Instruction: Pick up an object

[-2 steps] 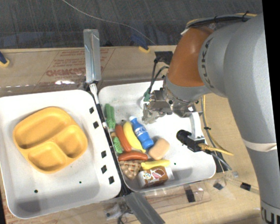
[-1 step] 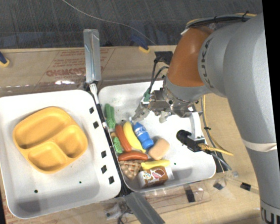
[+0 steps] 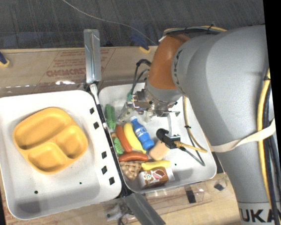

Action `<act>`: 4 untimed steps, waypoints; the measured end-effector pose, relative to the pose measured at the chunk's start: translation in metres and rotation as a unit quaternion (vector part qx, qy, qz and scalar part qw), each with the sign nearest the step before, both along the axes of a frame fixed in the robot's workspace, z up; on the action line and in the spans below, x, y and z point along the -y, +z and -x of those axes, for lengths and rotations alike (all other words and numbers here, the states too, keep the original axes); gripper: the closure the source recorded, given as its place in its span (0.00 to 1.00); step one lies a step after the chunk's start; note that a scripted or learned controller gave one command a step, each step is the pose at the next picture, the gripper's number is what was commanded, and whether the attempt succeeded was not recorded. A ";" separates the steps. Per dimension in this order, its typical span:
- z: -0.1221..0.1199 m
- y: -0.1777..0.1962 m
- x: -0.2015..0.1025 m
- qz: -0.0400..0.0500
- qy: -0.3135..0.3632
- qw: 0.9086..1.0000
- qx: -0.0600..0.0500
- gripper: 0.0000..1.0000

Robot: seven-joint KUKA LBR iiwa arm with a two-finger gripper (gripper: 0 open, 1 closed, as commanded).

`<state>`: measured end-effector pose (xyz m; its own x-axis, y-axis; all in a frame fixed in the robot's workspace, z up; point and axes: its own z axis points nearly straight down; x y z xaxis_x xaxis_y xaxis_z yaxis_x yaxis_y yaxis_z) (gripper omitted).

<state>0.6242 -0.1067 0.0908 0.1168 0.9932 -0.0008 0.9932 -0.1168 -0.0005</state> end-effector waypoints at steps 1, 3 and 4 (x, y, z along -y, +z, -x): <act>0.064 0.029 -0.010 -0.001 0.159 0.987 -0.001 0.00; 0.018 0.003 0.011 0.000 -0.048 0.999 -0.001 1.00; 0.058 0.043 0.051 -0.001 -0.142 0.990 -0.002 1.00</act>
<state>0.5666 -0.1577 0.1343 0.3907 0.9205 -0.0001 0.9205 -0.3907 -0.0048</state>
